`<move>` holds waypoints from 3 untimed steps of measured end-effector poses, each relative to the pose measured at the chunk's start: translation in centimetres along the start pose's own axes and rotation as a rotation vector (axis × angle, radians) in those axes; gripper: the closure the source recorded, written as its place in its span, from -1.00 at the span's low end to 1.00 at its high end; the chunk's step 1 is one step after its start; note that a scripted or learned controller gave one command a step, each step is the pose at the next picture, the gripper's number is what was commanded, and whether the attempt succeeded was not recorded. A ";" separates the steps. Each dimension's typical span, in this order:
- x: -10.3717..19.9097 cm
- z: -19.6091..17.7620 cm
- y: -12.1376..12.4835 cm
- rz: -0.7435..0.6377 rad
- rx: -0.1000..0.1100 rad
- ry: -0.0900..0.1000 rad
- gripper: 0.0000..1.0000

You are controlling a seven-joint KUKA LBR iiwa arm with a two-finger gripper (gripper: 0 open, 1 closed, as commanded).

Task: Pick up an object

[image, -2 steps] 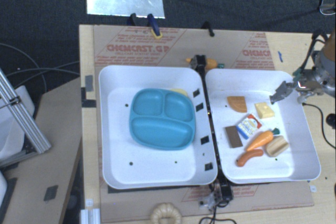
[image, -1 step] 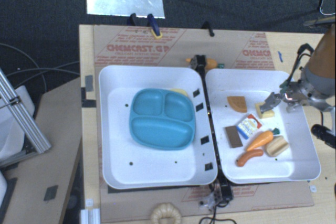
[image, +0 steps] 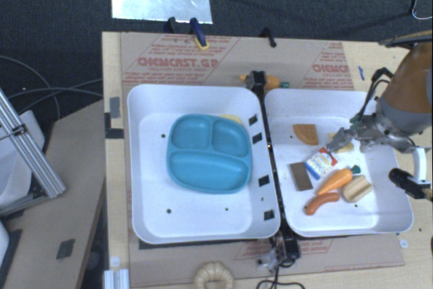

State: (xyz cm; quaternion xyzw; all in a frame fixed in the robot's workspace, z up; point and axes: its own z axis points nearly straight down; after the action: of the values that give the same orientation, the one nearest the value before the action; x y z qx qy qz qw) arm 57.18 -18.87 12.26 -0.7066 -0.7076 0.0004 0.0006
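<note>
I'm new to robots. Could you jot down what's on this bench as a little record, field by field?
left bin: holds a blue plate
right bin: carrot, sausage, bread roll, brown wedge, brown slab, small packet
arm: reaches in from the right
gripper: low over the right bin, by a yellow piece
held: nothing I can confirm

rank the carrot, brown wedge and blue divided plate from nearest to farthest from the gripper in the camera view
From the gripper:
1. Orange toy carrot with green top, right bin, just below it.
2. Brown wedge-shaped piece, right bin, to its left; close to the carrot's distance.
3. Blue divided plastic plate, left bin, clearly farthest.
</note>
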 end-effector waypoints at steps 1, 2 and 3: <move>0.0 3.6 0.3 0.001 -0.005 0.002 -1.00; 0.1 2.1 0.6 -0.001 -0.014 0.002 1.00; -0.8 -2.7 1.0 -0.002 -0.006 -0.002 1.00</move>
State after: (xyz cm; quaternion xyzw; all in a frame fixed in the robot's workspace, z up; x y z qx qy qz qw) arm 58.15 -19.68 14.96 -0.7060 -0.7082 -0.0010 -0.0025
